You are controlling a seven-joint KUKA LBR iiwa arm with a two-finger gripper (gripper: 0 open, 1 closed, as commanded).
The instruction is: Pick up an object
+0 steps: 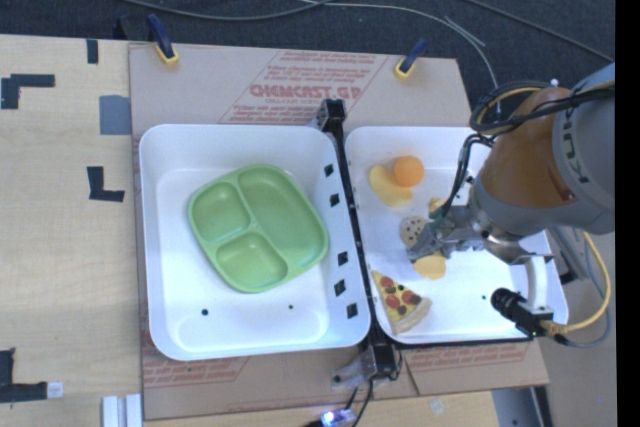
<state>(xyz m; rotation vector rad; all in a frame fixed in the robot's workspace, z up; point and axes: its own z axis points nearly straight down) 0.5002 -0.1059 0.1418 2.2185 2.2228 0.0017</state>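
Gripper (437, 245) low in the right bin (470, 320) beside a yellow piece (430, 266) — grip state unclear; centre over it before lifting.

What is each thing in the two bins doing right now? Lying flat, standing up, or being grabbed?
Green divided plastic plate: lying flat, right way up, in the left bin.
Orange ball: resting against a pale yellow piece, right bin.
Toy pizza slice: lying flat, toppings up.
Hand: low over small yellow pieces, grip unclear.
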